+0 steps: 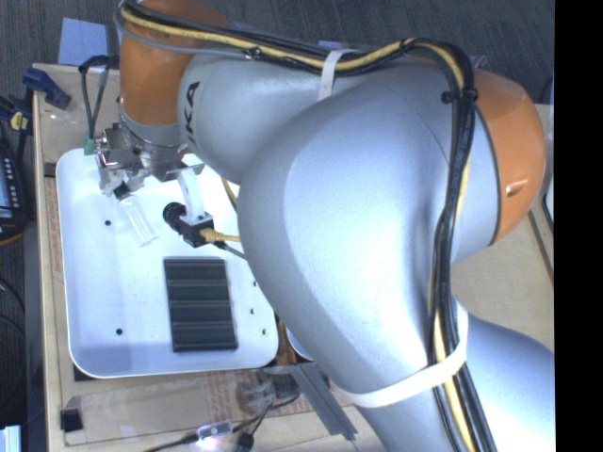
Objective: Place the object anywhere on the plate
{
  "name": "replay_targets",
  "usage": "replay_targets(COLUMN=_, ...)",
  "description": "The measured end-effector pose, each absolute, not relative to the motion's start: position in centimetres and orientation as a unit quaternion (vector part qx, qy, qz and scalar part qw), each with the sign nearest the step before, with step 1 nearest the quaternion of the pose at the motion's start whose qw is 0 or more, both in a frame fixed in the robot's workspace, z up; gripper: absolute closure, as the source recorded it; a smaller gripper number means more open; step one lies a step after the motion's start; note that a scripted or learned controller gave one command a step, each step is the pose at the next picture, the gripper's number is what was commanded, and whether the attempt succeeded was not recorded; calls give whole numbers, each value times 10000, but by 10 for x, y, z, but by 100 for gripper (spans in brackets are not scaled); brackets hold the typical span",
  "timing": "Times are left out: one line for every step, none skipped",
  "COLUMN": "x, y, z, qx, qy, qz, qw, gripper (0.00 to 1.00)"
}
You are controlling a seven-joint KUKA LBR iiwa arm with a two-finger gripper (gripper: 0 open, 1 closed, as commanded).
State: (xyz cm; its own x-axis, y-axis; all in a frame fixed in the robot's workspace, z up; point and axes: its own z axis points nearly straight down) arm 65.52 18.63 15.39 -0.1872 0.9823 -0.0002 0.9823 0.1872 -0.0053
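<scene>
The gripper (pixel 162 210) hangs over the white bin (pixel 94 281), just above a dark ribbed block (pixel 200 303). Its two clear fingers (pixel 138 222) stand apart, holding nothing.

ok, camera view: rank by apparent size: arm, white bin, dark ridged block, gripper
1. arm, though nearness to the camera inflates it
2. white bin
3. dark ridged block
4. gripper; close to the block in looks, so that order is unsure
</scene>
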Motion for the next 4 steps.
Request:
replay_targets(x=583, y=125, z=177, qx=-5476, qy=-8367, qz=17, qw=16, gripper=100)
replay_targets(x=628, y=154, z=178, qx=-8824, qy=-4705, qz=17, qw=11, gripper=100)
replay_targets(x=656, y=107, z=243, qx=-8968, qy=-4425, qz=10, qw=15, gripper=100)
replay_targets(x=624, y=188, z=146, qx=-9710, qy=-2390, qz=27, qw=4, gripper=100)
